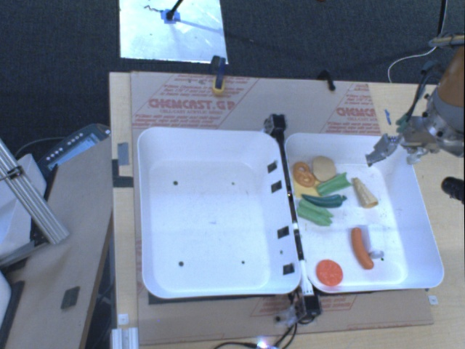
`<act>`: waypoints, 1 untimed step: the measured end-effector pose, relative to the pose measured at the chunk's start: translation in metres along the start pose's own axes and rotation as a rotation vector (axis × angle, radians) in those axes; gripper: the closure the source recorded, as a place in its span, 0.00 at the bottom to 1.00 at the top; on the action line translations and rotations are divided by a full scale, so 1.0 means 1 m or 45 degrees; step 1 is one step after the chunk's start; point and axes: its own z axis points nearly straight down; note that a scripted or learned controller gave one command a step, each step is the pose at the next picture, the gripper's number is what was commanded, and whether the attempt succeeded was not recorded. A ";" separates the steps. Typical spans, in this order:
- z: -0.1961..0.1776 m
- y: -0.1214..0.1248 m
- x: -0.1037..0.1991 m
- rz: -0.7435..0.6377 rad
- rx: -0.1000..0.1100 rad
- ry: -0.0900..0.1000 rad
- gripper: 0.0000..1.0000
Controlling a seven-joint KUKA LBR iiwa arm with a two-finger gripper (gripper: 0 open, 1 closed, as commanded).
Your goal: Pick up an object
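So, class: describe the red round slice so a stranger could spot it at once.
Find the right-hand white bin. Go to its near left corner, beside the divider between the bins. The red round slice lies there alone, flat and plain red, unlike the long sausage nearby.

Two bins sit side by side on the bench (123,318). The right bin (421,224) holds the toy foods (327,195); the claw (383,150) hangs over its far edge.
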 end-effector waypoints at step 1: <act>0.142 -0.029 0.053 -0.005 0.013 0.009 0.00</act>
